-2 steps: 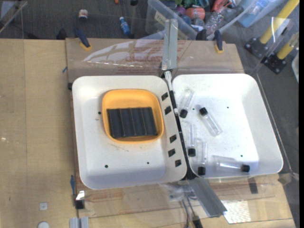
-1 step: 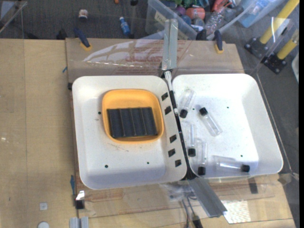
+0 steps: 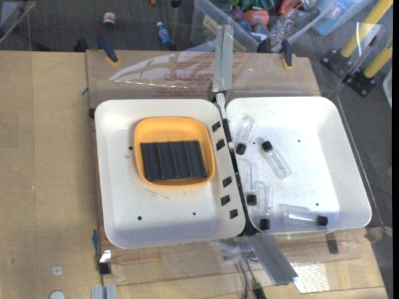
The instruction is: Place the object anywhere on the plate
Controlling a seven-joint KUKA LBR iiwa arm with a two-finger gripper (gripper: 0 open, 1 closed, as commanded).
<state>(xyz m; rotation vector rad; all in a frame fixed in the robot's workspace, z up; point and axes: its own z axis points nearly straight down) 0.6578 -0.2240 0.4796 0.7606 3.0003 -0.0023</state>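
Observation:
An orange, rounded-square plate (image 3: 144,132) lies in the left white bin (image 3: 118,204), toward its upper middle. A dark grey ridged slab (image 3: 174,161) lies flat on the plate and covers most of its lower half. In the right white bin (image 3: 327,136) lie several clear plastic vials with black caps. One vial (image 3: 275,158) is near the middle, another (image 3: 244,132) is by the divider, and a third (image 3: 302,215) is at the front edge.
A raised divider with black clips (image 3: 225,167) separates the two bins. A metal bar (image 3: 222,58) stands behind the bins. A clear tub of colourful toys (image 3: 274,5) sits on the floor at the back right. Yellow-and-black equipment (image 3: 368,48) is at the far right.

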